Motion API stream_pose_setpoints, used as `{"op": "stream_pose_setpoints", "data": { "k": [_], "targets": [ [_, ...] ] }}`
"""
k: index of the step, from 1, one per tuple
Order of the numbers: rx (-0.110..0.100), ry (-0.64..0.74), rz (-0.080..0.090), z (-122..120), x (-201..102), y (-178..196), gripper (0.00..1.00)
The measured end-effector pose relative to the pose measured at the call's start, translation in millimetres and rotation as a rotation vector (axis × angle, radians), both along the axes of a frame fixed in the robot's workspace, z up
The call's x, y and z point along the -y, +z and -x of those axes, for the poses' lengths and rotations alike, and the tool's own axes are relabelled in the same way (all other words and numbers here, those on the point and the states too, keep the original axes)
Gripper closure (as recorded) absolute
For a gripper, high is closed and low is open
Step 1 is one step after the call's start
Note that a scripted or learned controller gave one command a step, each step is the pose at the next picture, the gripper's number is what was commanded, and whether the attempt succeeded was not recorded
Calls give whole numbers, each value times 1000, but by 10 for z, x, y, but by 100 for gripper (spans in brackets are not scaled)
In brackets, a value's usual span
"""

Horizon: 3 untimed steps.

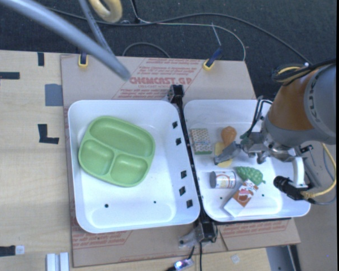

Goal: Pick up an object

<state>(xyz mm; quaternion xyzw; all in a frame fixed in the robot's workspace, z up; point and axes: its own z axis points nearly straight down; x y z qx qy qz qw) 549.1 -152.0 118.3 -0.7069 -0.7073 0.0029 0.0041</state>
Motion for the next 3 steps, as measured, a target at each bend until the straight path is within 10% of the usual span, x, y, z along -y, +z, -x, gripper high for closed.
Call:
{"op": "stream_pose_setpoints", "data": {
  "k": [1,3],
  "targets": [
    [2,1,0,-14,-3,113,100],
    [13,2,3,61,-79,1161,100]
  ]
}}
